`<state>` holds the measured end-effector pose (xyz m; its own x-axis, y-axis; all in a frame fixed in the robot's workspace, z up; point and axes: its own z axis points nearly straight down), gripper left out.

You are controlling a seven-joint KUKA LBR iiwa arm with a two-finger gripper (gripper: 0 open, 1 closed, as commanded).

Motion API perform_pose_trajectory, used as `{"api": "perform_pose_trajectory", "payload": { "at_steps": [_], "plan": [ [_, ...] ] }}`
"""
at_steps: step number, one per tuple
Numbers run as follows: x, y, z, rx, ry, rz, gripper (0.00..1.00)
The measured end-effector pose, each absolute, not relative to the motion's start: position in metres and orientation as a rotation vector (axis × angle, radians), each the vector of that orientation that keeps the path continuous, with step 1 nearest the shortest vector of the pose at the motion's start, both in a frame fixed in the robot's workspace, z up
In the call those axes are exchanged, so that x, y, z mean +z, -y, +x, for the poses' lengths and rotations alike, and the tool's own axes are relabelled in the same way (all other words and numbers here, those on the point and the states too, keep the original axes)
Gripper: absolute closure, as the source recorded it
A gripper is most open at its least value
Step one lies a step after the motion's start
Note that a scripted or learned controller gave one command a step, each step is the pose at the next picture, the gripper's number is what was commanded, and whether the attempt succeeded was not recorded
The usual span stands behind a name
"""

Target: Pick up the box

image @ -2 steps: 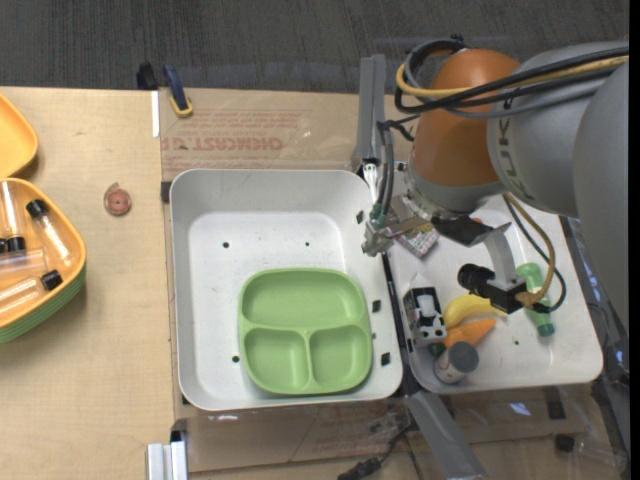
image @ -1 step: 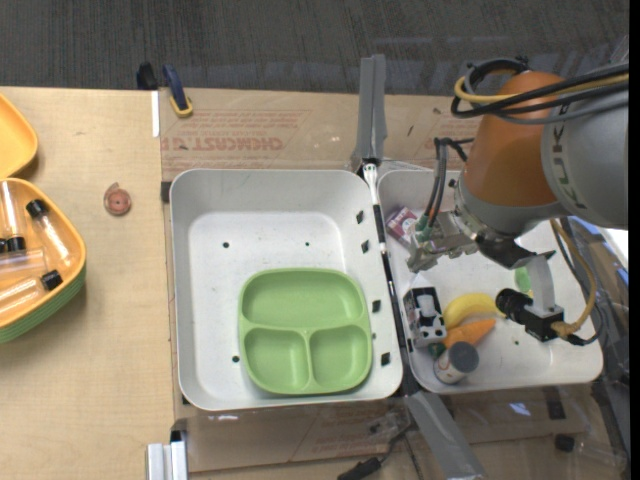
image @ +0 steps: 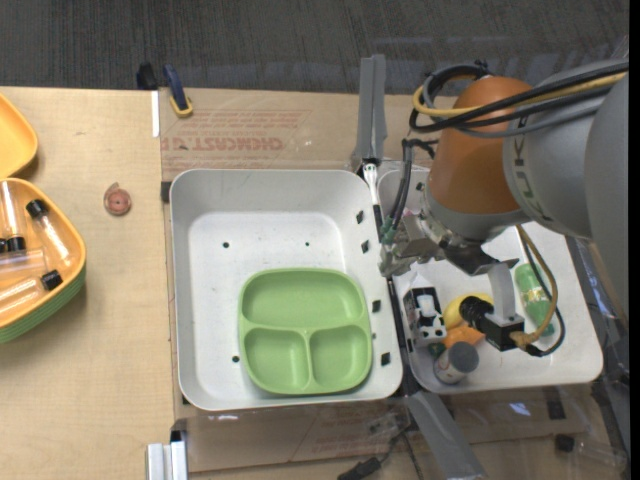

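Because the arm [image: 500, 158] hangs over the right bin [image: 580, 358] and covers much of it, the descent should be straight and centred on the box. That box may be the small black-and-white item [image: 424, 310] near the divider. Whether the jaws are apart or together cannot be told.

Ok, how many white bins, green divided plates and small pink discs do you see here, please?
White bins: 2
Green divided plate: 1
Small pink disc: 1
Total: 4
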<state>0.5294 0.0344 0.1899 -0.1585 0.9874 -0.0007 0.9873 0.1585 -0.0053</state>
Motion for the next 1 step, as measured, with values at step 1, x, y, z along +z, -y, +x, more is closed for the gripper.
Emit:
{"api": "perform_pose_trajectory", "payload": {
  "at_steps": [1],
  "plan": [
    [0.2896, -0.0279, 0.5175, 0.003, 2.558, -1.825, 1.00]
  ]
}}
